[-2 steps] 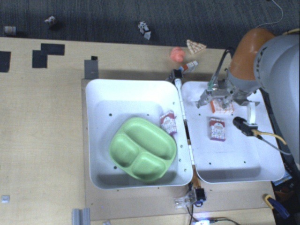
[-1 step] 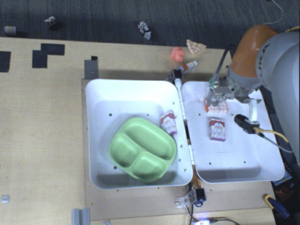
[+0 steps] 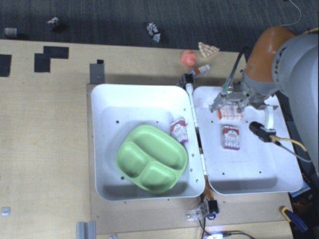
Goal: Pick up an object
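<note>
My gripper hangs over the far part of the right bin. Directly under it shows a small orange-and-white packet; whether it is gripped or just lies on the bin floor I cannot tell. A second packet, red and white, lies flat just in front of it. In the left bin a green divided plate sits toward the front. A third red-and-white packet leans at the plate's far right edge.
Behind the bins on the bench lie a pink ball, a pizza-slice toy and a small tube-like item. The grey arm with its orange band takes up the upper right.
</note>
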Available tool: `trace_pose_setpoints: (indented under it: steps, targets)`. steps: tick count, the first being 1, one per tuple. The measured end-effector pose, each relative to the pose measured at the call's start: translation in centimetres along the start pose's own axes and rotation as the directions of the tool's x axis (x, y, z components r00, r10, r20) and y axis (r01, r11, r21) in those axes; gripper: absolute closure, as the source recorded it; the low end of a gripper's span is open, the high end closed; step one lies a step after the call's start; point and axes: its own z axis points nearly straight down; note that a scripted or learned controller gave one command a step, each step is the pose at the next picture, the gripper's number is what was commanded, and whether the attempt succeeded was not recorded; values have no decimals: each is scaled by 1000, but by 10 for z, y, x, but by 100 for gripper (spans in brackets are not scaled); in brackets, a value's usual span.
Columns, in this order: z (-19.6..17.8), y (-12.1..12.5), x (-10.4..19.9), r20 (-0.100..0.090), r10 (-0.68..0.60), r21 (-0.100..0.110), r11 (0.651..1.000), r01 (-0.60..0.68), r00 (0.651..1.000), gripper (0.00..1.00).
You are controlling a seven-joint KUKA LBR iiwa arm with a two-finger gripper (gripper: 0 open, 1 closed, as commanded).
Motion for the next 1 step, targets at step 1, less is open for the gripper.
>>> trace_pose_setpoints:
  steps: [1]
  targets:
    - [-11,2,1,0,-4,-5,1000,4,1000,100]
